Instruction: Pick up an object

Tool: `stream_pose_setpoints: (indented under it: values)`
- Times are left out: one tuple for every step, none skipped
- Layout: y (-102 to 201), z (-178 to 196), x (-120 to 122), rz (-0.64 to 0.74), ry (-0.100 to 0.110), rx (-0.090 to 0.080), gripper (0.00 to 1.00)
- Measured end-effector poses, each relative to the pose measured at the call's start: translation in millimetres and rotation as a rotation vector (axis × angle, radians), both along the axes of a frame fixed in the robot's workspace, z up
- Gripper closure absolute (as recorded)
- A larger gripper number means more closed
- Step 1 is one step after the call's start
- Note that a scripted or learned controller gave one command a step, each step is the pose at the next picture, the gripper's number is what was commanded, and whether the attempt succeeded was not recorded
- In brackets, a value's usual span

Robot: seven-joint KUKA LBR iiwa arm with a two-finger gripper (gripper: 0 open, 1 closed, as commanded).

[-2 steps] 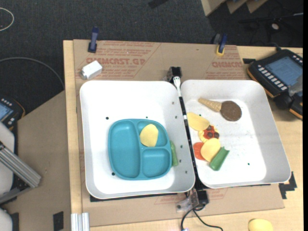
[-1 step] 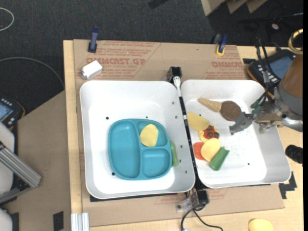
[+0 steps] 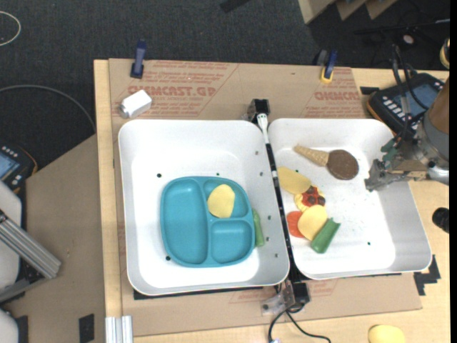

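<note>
Camera view: pincer [image 3: 374,179], grip state unclear, hovers at right bin's [image 3: 400,256] right edge; light, rigid toy cone [image 3: 330,161] looks graspable mid-cone.

The arm [image 3: 437,123] is cut off by the right side of the picture, so most of it is out of sight. The gripper [image 3: 376,177] is small and dark, and it is too hard to tell how its tips are set. A thin green piece [image 3: 258,229] is partly hidden behind the blue tray [image 3: 187,224]. The red pieces [image 3: 295,224] are partly covered by a yellow piece [image 3: 312,221] lying on top. A yellow thing [image 3: 386,334] at the bottom is cut off by the edge. The words on the board [image 3: 171,89] are too faint to read fully.
</note>
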State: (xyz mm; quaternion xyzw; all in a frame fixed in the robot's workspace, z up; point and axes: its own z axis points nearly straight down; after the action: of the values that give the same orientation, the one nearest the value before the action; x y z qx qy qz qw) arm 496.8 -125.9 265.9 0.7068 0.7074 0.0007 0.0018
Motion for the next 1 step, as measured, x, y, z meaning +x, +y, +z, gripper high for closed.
stream_pose_setpoints:
  values:
    - [-103.8,-110.8,27.4,-0.009,0.013,0.000,1.00]
